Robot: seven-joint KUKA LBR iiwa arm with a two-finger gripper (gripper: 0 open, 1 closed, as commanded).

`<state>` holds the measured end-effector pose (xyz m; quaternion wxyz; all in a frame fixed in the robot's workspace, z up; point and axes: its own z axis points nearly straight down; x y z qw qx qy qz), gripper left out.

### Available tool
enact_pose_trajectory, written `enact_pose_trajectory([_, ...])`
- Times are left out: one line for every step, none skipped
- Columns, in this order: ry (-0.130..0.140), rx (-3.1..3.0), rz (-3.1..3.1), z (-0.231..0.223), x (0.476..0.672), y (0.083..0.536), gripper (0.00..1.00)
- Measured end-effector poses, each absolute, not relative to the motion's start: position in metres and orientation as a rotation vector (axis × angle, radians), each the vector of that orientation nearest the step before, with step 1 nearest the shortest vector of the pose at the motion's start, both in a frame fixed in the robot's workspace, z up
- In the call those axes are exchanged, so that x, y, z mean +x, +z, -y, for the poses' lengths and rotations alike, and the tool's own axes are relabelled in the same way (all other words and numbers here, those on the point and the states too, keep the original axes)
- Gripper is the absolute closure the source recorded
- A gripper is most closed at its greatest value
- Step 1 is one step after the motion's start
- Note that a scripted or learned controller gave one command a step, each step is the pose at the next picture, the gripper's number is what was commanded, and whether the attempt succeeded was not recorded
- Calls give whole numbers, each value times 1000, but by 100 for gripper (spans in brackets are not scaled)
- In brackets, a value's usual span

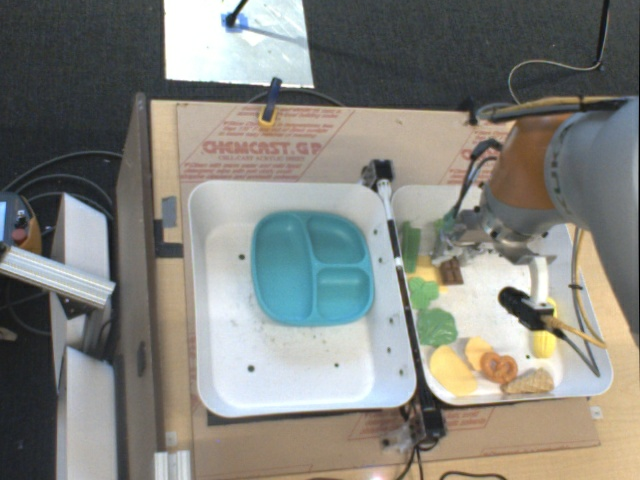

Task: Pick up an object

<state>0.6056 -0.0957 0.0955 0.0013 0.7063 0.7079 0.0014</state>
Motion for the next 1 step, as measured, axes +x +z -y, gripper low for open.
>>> enact_pose_trajectory([6,2211,-2228,39,602,188,100])
